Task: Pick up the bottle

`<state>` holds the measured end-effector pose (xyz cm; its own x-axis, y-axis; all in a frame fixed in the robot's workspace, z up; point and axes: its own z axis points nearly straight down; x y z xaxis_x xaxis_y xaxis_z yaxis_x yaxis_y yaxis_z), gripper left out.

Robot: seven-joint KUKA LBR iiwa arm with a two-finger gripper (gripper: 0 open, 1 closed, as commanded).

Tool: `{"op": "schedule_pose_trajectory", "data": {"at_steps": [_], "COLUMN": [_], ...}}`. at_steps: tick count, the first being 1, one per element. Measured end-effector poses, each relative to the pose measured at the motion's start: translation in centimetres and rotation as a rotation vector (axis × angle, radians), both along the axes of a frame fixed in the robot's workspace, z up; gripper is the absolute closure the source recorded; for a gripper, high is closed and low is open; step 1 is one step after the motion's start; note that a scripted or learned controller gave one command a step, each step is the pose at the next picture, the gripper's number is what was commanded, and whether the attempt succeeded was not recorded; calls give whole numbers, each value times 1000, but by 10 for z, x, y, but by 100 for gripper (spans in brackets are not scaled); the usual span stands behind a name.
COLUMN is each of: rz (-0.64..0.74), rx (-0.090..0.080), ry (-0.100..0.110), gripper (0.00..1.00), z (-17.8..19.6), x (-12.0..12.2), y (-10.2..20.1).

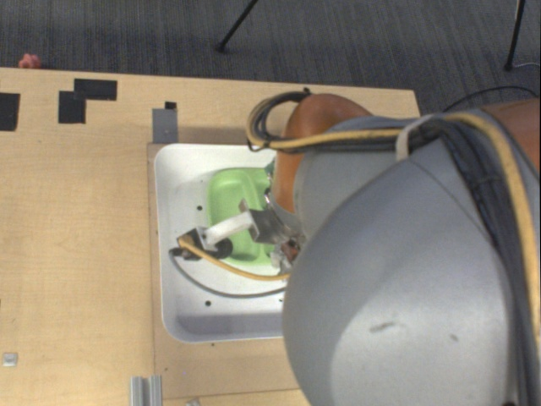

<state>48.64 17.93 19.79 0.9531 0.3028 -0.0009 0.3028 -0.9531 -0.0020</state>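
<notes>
Gripper (pixel 269 225) sits low in the white bin (pixel 182 311); I cannot tell whether it is apart or together. The pale green bottle (pixel 230 194) lies partly under it. I judge it light, smooth plastic, likely slippery; grasp across mid-body.

The bulky grey arm (pixel 406 294) blocks approach from the right and the near right, covering the right part of the shallow white bin (pixel 182 307) and whatever lies under it there. Its hand (pixel 264 220) hangs low over the near edge of a pale green rounded plastic object (pixel 226 194), which takes up the bin's far middle. Bare bin floor lies open along the left wall and across the near left corner, ringed by the low bin walls. Left of the bin the light wooden counter (pixel 76 244) is flat and open. A small grey upright bracket (pixel 166 125) stands just beyond the bin's far left corner.
</notes>
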Motion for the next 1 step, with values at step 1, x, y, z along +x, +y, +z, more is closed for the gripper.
{"op": "schedule_pose_trajectory", "data": {"at_steps": [1], "rz": [-104], "rx": [-1], "ry": [-1], "gripper": [100], "z": [37], "x": [0], "y": [-90]}}
